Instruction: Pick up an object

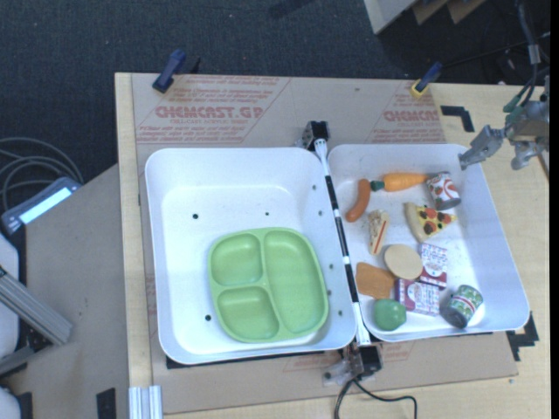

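Grey metal gripper (502, 144), pretty bare-bones

Slim pale-grey finger (479, 147) with a blunt tip, bolted to a blockier silver-grey body. Small teal-green spot near the top, thin dark cables trailing above it. Too small and blurry for any screws or markings.

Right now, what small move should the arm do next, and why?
Probably move the pincer left and down over the right white bin. It sits at that bin's upper right corner, holding nothing, while the orange toy carrot lies just inside.
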Controlling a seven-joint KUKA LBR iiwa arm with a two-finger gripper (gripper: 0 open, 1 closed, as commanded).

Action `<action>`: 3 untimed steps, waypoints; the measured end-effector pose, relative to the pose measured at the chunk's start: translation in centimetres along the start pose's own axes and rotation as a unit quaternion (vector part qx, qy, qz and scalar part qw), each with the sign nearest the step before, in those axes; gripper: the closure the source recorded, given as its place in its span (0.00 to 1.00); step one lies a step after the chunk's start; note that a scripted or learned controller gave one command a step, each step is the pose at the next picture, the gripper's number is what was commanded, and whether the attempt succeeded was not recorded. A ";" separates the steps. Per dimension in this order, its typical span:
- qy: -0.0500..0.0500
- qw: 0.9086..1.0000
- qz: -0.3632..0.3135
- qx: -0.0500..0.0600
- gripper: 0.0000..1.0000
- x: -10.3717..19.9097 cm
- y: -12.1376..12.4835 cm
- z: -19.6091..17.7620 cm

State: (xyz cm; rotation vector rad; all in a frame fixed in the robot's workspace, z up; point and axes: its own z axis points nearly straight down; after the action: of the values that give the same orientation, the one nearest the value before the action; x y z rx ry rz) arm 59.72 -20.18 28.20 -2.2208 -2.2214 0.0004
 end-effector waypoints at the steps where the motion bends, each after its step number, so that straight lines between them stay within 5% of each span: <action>1: 0.000 1.000 0.000 0.001 0.00 4.1 2.8 12.8; 2: -0.002 1.000 0.000 -0.004 0.00 -0.6 6.8 18.5; 3: 0.007 1.000 -0.002 0.000 0.00 -1.3 7.2 19.0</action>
State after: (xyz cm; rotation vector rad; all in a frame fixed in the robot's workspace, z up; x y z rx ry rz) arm 66.88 -21.48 9.23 -2.2107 -2.2189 -0.0147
